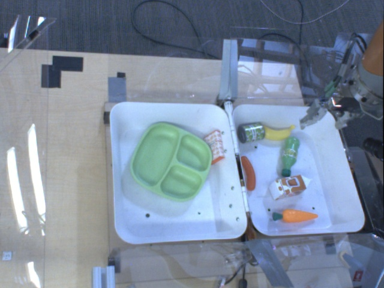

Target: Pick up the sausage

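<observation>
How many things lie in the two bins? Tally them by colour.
Green: 3 (divided plate, can, bottle)
Yellow: 1 (banana)
Red-orange: 2 (sausage, carrot)
White and red: 2 (packet, carton)
Total: 8

Grey arm [365, 95], orange band [373, 56], cables along wrist.

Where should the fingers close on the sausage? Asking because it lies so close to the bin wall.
Probably at the middle of the sausage, coming straight down, fingers across its narrow width. It lies flat, long axis running up the view, its left side near the right bin's wall, so one finger has little room there.
</observation>
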Controlling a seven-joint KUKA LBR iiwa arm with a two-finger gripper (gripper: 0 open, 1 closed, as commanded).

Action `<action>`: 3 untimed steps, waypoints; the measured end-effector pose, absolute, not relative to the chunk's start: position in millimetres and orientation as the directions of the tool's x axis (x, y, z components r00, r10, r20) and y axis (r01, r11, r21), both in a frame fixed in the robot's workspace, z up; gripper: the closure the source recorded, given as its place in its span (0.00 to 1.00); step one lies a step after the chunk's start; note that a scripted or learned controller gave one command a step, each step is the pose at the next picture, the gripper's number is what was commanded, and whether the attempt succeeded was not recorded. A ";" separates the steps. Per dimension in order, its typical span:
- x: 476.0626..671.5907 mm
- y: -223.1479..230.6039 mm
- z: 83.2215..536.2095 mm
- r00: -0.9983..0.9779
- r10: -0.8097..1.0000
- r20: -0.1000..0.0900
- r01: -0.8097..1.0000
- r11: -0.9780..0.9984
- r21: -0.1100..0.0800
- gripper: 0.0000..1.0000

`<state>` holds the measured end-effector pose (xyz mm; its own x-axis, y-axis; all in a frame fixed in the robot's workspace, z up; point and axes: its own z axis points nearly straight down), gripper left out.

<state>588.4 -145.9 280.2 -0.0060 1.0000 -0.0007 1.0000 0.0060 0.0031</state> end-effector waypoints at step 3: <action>570.6 -93.8 94.4 -0.024 1.000 0.000 1.000 0.024 0.005 0.00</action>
